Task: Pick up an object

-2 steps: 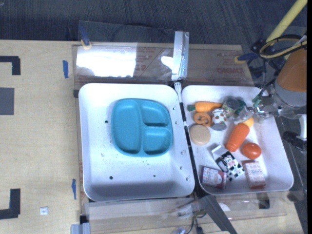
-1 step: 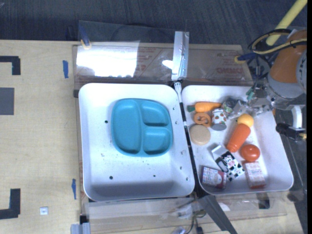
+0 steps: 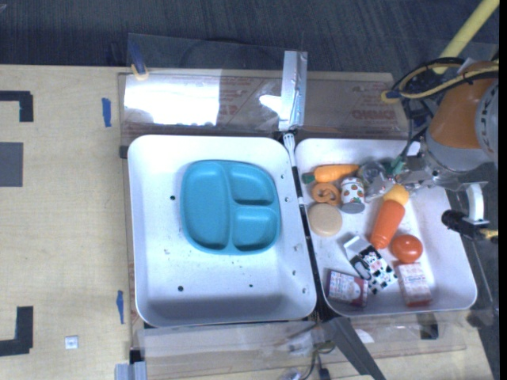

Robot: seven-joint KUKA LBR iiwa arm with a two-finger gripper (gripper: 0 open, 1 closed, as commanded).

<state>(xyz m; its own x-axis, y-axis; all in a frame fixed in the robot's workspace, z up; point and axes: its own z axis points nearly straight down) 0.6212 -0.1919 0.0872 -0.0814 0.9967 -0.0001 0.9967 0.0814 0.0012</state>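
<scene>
My gripper (image 3: 396,172) reaches in from the right and hangs low over the far part of the right bin (image 3: 455,244). It sits just above the top of an orange bottle (image 3: 388,216) and beside a small grey toy (image 3: 370,172). A carrot (image 3: 335,172), an orange ring (image 3: 323,192), a small patterned cup (image 3: 352,192) and a tan disc (image 3: 325,218) lie left of it. Nearer the front are a red tomato (image 3: 407,248), a black-and-white spotted toy (image 3: 375,270) and two pink packets (image 3: 346,286) (image 3: 414,283).
The left bin (image 3: 158,275) holds a blue divided plate (image 3: 230,206). A clear plastic sheet (image 3: 206,97) lies behind the bins. The arm's orange band (image 3: 458,113) and yellow cable stand over the right bin's far right corner.
</scene>
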